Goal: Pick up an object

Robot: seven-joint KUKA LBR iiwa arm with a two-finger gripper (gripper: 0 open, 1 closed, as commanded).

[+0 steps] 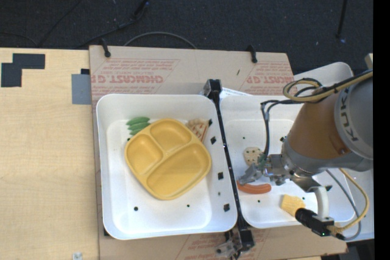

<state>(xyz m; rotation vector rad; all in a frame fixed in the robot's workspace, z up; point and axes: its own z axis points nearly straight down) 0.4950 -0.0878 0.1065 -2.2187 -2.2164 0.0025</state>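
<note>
On the left we saw the bare wooden tabletop (42, 149), then the left bin (116, 216) holding a yellow divided plate (168, 158), tilted diagonally, with a green item (138, 123) at its upper left edge and a tan ridged piece (198, 127) at its upper right. Past the black divider came the right bin (268, 219). In it lay a small beige piece (251, 154), an orange sausage-shaped toy (254, 188) and a yellow block (290, 203).

The hand (251, 175) sat low in the right bin, just above the sausage and below the beige piece. We could not tell whether its fingers were apart or together; they were too small and dark, and nothing showed between them.

We judged this the approach step, nothing lifted yet. The sausage looked the likeliest target: near the bin's front wall, its long axis running nearly left to right, ends pointing at the divider and the yellow block. The next move would call for a drop straight down with the fingers straddling the short axis.
</note>
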